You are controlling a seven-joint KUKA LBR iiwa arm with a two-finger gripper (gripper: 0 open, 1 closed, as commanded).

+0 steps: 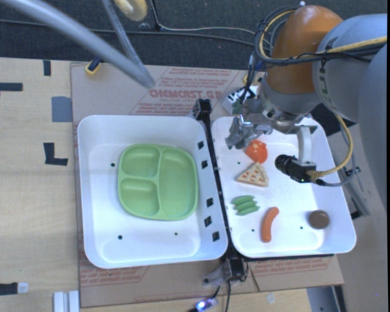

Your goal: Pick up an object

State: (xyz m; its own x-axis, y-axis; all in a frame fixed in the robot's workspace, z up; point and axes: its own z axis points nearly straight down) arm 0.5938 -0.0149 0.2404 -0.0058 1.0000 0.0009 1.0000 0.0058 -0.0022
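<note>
Right bin [338,239]: five toy foods (one tomato [256,151] beside claw [237,138]).

Plate [158,181] in left bin [97,239]

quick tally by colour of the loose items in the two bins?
Green: 2, divided plate in the left bin, pea pods in the right bin
Red: 1, tomato
Orange: 1, sausage
Tan: 1, pizza slice
Brown: 1, round piece
Total: 6
</note>
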